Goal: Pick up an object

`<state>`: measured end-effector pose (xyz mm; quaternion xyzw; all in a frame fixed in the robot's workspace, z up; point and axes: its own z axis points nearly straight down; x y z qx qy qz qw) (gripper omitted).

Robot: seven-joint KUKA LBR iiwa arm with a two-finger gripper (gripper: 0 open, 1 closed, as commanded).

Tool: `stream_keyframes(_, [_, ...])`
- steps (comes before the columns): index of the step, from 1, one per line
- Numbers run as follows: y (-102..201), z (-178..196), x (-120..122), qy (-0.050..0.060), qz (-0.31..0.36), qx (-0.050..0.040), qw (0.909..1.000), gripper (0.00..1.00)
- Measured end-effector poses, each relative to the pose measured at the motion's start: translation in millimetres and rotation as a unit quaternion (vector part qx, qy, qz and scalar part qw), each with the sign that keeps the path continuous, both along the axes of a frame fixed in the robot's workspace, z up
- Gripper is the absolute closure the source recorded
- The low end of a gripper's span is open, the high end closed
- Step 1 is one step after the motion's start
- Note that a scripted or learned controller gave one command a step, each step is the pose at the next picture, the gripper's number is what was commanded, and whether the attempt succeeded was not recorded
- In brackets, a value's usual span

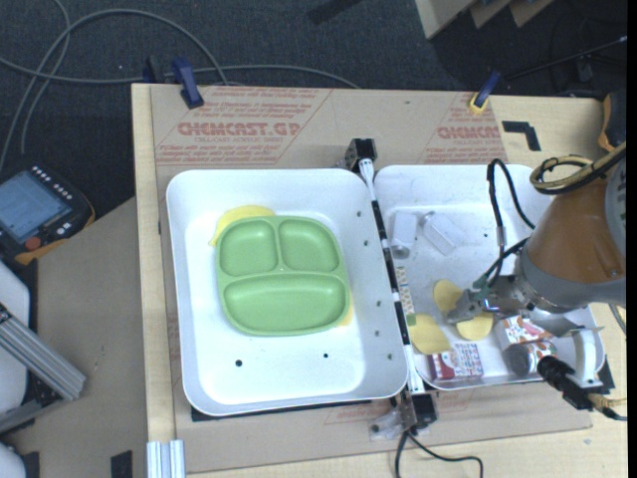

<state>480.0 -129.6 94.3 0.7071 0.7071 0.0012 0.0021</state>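
One arm (577, 247) bends gripper (466, 312) into right bin (438, 182).

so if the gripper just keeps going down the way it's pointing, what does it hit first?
Most likely the yellow piece right below the gripper in the right bin; another yellow piece lies just beside it. Height above them is unclear from this single view.

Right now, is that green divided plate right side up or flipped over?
Right side up. The green divided plate lies flat in the left bin, its three hollow compartments facing up. Something yellow peeks out from beneath its upper-left edge.
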Motion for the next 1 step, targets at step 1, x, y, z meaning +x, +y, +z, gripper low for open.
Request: stream_keyframes(1, [80.8,90.3,24.8,0.002,0.001,0.0009,1.0000,1.00])
